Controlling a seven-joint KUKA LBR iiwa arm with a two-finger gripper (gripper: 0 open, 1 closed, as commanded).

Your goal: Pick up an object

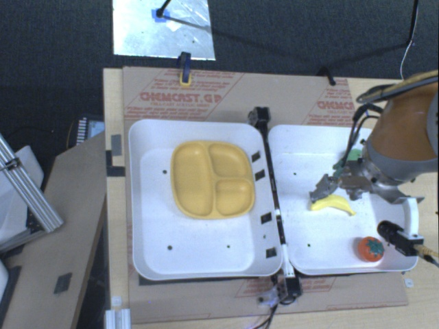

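Reaching in from the right of the frame over the table [206,88], the grey-and-orange arm [405,136], bending low into the right-hand bin [302,156]. Lying in the left-hand bin [151,204], left of centre, a yellow divided plate [209,179], well apart from the action. Hovering at the centre of the right bin, the gripper [328,189], fingers [320,192] pointing toward the lower left of the frame, spread or shut impossible to tell from this angle. Resting just below and to the right of those tips, the banana [334,205], its long axis running left to right with a slight downward slant, left end nearly touching the fingers, nothing seen gripped between them. Sitting near the lower right corner of the same bin, a small orange-red fruit [370,248], farther from the gripper than the banana.
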